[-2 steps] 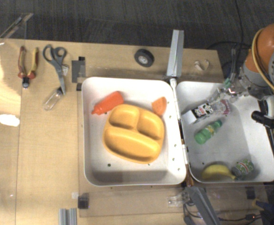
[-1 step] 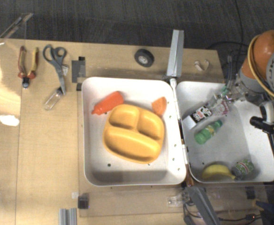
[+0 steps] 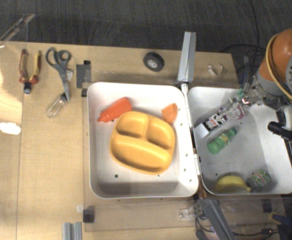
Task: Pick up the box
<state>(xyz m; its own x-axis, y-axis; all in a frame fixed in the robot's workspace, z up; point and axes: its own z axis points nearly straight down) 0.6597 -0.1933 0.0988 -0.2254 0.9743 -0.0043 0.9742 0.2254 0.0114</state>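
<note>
Right bin point(image 3: 273, 181), landmark. The box point(image 3: 210, 124), small with dark print, lies in its upper-left part, just above a green bottle point(image 3: 221, 140); a banana point(image 3: 232, 183) and a patterned can point(image 3: 260, 178) lie along its near edge, well apart from the box. The gripper point(image 3: 237, 106) hangs over the bin's upper middle, just right of the box; whether it is open cannot be told. The arm is cut off at right. The bin's centre lies bare.
</note>
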